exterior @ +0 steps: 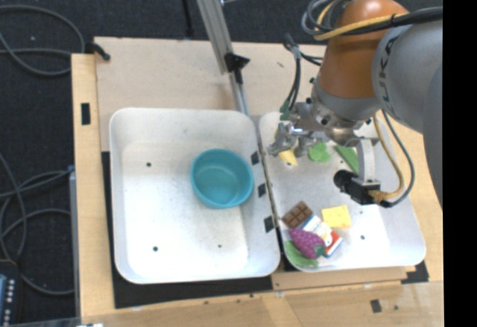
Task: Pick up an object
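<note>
Two bins on the table point(89, 191), and the pincer point(292, 141) hangs low at the upper left of the right bin point(395, 229), over a small yellow piece point(288, 159) and a green piece point(319, 153). Whether it's spread or pinching, I cannot tell. Looks like the reach-and-descend step; next it needs to settle squarely on one piece, close, then lift. Teal bowl point(221, 178) sits in the left bin point(149, 147).

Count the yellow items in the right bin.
2: a small yellow piece near the bin's upper left, beside the claw, and a yellow block in the lower pile. The arm may hide others.
</note>
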Robot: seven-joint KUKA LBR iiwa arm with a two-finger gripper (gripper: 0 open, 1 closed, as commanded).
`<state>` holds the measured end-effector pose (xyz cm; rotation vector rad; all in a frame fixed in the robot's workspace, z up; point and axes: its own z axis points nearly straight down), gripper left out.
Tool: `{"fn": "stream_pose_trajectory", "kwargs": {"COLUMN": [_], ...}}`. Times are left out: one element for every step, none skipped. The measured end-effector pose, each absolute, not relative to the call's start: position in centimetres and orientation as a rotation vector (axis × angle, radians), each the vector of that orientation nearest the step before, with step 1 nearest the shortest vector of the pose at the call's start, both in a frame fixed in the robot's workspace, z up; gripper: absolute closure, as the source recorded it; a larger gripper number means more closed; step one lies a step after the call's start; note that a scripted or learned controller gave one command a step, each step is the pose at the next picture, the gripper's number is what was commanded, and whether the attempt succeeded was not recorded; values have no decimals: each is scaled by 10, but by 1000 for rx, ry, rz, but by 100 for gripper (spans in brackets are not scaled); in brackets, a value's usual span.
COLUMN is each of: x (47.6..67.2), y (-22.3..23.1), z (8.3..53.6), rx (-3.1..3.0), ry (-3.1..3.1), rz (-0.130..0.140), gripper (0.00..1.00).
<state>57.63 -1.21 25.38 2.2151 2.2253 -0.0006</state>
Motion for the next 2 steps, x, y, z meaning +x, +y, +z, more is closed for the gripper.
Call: {"fn": "stream_pose_trajectory", "kwargs": {"x": [590, 613], "y": [39, 79], "z": [242, 234], "rx": [2214, 2215], "ry": [2227, 2227], "rz": [1, 0], "gripper": [100, 100]}}
